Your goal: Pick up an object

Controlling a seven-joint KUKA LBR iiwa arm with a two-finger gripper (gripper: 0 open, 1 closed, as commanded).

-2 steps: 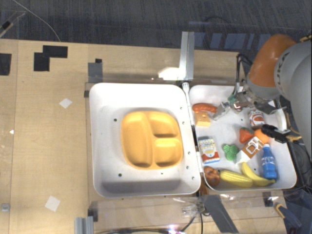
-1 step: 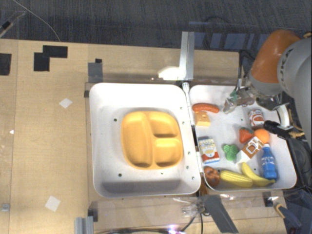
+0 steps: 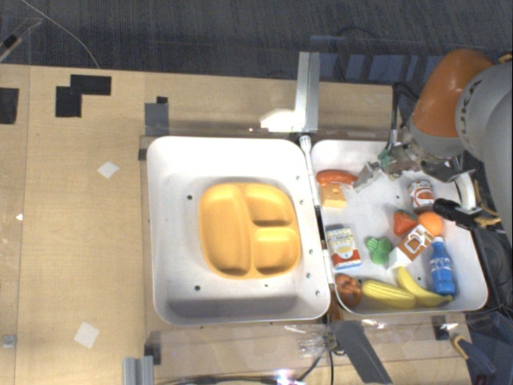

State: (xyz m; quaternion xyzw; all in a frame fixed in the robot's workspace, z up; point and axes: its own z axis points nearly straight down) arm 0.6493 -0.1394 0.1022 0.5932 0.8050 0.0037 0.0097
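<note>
The right bin (image 3: 473, 299) holds several toy foods. An orange-red sausage (image 3: 335, 177) lies at its upper left above a yellow cheese block (image 3: 333, 198). Below these are a small carton (image 3: 342, 245), a green broccoli piece (image 3: 379, 249), a banana (image 3: 405, 292) and an apple (image 3: 347, 285). Further right are a red carrot (image 3: 404, 221), an orange (image 3: 431, 222), an orange-and-white carton (image 3: 414, 243), a blue bottle (image 3: 441, 269) and a small can (image 3: 422, 192). My gripper (image 3: 373, 172) hangs over the bin's upper part, just right of the sausage, with nothing visibly held.
The left bin (image 3: 172, 215) holds a yellow compartment plate (image 3: 247, 228). The grey arm with its orange band (image 3: 445, 103) comes in over the right bin's top right corner. A metal post (image 3: 308, 95) stands behind the bins where they meet.
</note>
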